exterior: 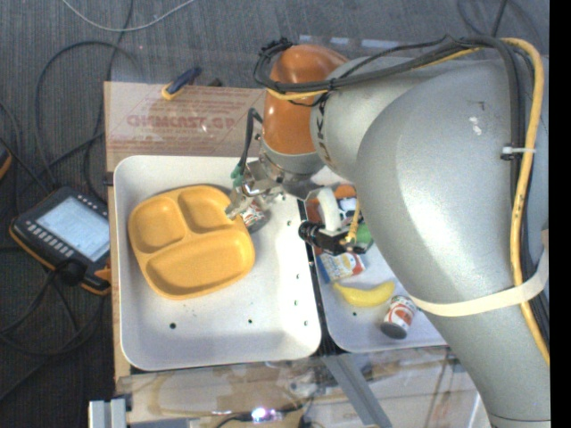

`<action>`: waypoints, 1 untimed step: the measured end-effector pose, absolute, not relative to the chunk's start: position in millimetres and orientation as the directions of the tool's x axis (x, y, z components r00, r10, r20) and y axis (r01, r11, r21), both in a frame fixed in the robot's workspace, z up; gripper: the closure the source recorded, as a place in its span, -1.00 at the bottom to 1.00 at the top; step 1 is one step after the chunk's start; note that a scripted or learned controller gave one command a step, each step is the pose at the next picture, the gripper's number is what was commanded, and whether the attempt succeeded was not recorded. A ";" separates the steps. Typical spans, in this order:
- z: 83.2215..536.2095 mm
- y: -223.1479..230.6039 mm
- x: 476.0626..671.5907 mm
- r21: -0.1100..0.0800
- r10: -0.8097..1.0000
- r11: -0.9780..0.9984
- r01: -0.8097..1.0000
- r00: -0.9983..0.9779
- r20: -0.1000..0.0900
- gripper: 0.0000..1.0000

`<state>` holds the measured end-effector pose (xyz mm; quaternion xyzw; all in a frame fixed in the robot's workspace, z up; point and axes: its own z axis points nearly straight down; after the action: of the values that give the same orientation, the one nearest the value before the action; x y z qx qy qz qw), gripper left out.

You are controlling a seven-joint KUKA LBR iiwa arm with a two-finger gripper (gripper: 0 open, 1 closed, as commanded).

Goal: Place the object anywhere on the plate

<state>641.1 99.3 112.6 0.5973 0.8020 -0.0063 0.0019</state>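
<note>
A yellow plate [189, 239] with three compartments lies in the left white bin [214, 341], toward its back left. My gripper [246, 207] hangs low at the plate's right back rim, beneath the orange wrist band [290, 114]. A small metallic and reddish bit shows at its tip, right at the plate's edge; I cannot make out whether that is an object or part of the gripper. The plate's compartments hold nothing.
The right bin [357, 333] holds a banana [367, 292], a small can [398, 316], a printed carton [340, 261] and a white and red item [329, 207]. The large grey arm covers most of that bin. A teach pendant [62, 234] lies left of the bench.
</note>
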 end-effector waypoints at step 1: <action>160.0 164.4 662.9 0.000 0.960 0.280 0.960 -0.280 -0.004 1.00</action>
<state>662.9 164.4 160.0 0.6000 0.8000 -0.0015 0.0016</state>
